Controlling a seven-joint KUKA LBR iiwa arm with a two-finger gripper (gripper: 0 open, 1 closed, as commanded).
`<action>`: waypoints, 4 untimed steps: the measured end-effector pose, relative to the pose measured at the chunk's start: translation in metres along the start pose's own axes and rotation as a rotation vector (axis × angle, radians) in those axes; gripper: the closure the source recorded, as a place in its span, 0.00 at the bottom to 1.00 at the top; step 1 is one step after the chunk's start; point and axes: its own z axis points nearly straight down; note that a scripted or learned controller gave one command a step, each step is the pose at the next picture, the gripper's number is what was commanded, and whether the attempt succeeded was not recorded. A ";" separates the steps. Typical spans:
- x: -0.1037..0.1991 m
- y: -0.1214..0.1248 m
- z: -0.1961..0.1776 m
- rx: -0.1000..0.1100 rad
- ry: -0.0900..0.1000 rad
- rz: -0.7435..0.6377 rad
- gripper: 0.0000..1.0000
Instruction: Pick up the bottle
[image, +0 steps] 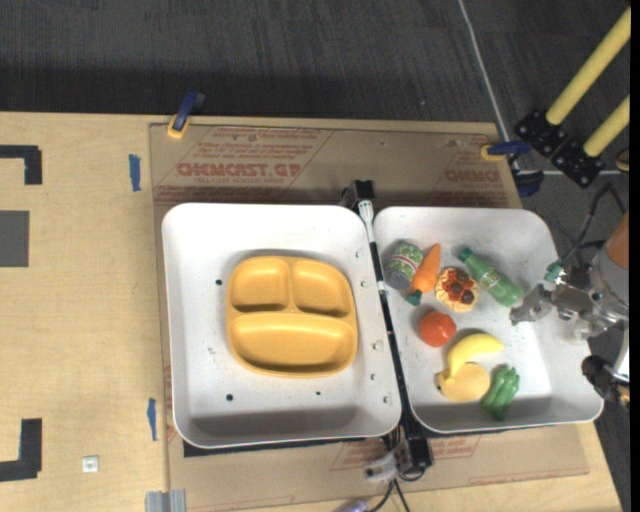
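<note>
On the bench's right white bin (530, 228) we see the small green bottle (490, 277) lying flat, likely light, stiff, slippery, best pinched mid-body; whether the gripper (548, 300) is open we cannot tell.

This looks like a robotics lab, not a home or kitchen. Two white bins (190, 330) sit side by side on a cardboard sheet (330, 160) clamped to the plywood surface (70, 330), with blue tape marks (134, 172) and black markers (22, 165) set on the wood, dark carpet (300, 50) behind, and cables (490, 75) and yellow struts (590, 65) at the right. The bins hold plastic toy food (455, 330) and a yellow divided tray (292, 313) rather than real groceries, and the robot's metal gripper (570, 295) reaches in over the right bin's edge.
</note>
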 end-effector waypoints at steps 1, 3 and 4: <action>0.000 0.000 0.001 -0.006 0.001 0.027 0.00; 0.007 -0.031 0.054 0.024 0.006 0.404 0.00; 0.037 -0.030 0.056 0.011 -0.006 0.527 0.00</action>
